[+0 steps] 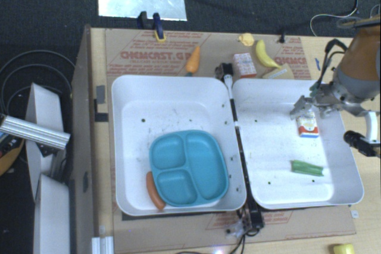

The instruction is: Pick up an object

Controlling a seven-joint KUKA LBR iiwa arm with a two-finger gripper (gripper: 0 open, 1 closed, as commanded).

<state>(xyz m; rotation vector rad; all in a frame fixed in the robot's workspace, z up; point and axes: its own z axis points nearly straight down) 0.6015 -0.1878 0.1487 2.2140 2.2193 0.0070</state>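
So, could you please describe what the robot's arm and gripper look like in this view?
The arm is a rounded grey body with a broad orange band across it. Its wrist is metallic grey, ending in a small silver-grey gripper. A black cable loops beside the arm, and a black fitting juts out lower down.

A robotics lab: cardboard-topped bench (149,50), two white bins (172,98), loose cables (333,18), dark carpet.
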